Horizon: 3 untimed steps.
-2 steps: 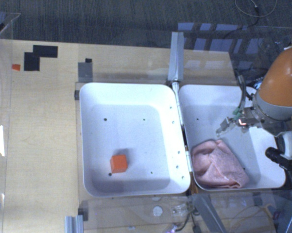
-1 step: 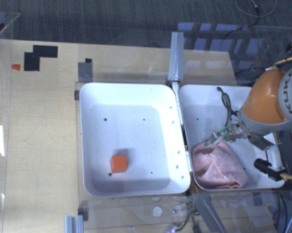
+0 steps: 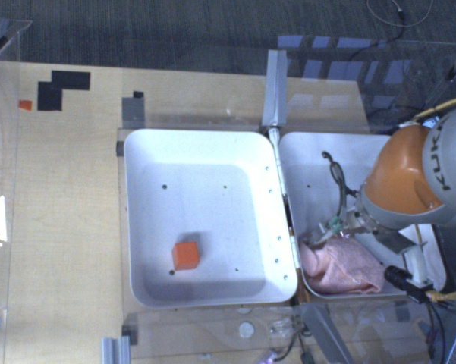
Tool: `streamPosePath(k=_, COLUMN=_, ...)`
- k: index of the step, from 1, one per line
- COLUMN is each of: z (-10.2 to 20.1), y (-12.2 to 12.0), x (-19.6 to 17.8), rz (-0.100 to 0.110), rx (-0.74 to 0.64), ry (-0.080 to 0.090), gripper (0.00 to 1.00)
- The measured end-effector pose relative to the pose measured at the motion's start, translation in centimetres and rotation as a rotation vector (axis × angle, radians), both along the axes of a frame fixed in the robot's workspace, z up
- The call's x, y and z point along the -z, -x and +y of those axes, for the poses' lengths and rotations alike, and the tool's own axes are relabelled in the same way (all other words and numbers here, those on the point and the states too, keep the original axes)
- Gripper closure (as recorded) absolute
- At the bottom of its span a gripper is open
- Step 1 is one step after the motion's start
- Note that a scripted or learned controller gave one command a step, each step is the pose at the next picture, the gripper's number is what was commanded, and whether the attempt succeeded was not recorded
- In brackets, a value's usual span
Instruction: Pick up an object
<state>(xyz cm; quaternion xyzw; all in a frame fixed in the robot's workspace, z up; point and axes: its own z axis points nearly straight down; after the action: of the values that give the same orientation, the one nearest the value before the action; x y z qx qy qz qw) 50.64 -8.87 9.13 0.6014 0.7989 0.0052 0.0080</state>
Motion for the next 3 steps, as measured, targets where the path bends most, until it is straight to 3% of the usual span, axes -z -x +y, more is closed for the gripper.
streamPosePath(k=1, z=0.0, y=-0.5, x=-1.3, rz=-0.015, rx=-0.001, ry=0.004, gripper=1.00)
streamPosePath(k=2, z=4.9, y=-5.3, x=-9.4, rz=0.013, rx=0.283, ry=-0.005, gripper=1.00)
streamPosePath(k=3, z=4.9, y=-5.3, x=-9.4, rz=0.012, rx=0.283, ry=-0.005, gripper=0.00)
